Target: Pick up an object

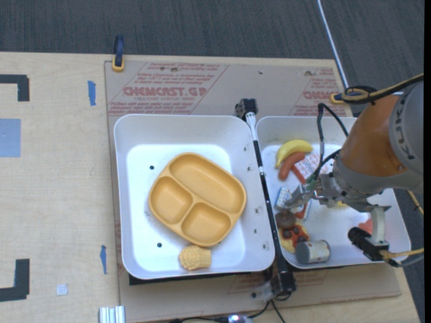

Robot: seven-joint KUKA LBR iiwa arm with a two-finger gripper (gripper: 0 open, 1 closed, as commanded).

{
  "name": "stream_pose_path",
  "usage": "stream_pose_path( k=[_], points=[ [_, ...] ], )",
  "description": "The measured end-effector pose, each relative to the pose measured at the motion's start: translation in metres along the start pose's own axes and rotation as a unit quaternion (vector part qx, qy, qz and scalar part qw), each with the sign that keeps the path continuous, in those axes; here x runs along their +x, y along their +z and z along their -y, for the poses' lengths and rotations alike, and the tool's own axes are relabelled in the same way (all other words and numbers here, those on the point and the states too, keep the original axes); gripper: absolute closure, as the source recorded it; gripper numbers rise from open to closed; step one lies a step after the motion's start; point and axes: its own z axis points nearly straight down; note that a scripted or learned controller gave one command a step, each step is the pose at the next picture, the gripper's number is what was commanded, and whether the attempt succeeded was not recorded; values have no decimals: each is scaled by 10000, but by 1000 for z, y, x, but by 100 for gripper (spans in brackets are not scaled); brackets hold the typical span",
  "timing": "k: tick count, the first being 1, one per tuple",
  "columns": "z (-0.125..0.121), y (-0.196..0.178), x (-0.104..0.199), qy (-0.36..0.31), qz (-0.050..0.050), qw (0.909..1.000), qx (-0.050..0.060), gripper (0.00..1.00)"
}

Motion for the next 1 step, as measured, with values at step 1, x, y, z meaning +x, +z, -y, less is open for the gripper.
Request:
stream_pose_path(
  k=[1],
  points=[
    [-37,15,4,-9,-13,10000,-8,0]
  ],
)
